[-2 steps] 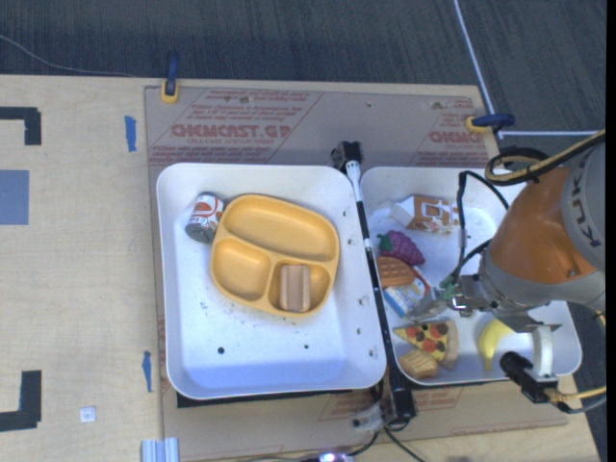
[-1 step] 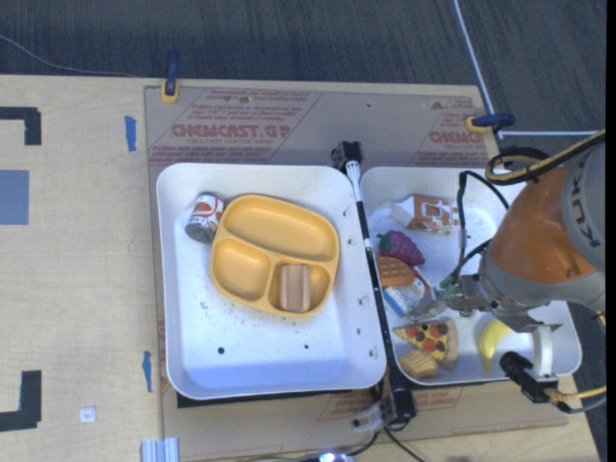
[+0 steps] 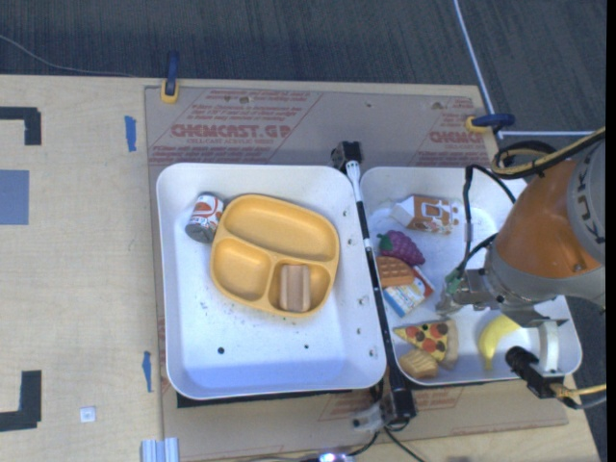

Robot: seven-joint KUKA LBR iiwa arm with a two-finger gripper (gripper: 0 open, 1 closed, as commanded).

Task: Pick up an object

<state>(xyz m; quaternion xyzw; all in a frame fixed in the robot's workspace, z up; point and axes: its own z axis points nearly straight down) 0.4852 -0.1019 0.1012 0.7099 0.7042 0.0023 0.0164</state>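
Seen from above, two shallow white bins sit side by side: the left bin (image 3: 192,354) holds a yellow divided tray (image 3: 274,253) with a brown block (image 3: 295,287) in one compartment and a small can (image 3: 203,217) touching its left rim. The right bin (image 3: 385,183) holds a carton (image 3: 430,214), purple grapes (image 3: 402,247), a sandwich (image 3: 397,271), a pizza slice (image 3: 425,334), a waffle piece (image 3: 421,362) and a banana (image 3: 497,338). The grey arm with its orange band (image 3: 539,234) reaches over the right bin, its gripper (image 3: 460,292) low between the sandwich and the banana; whether it is parted or holding anything cannot be told.
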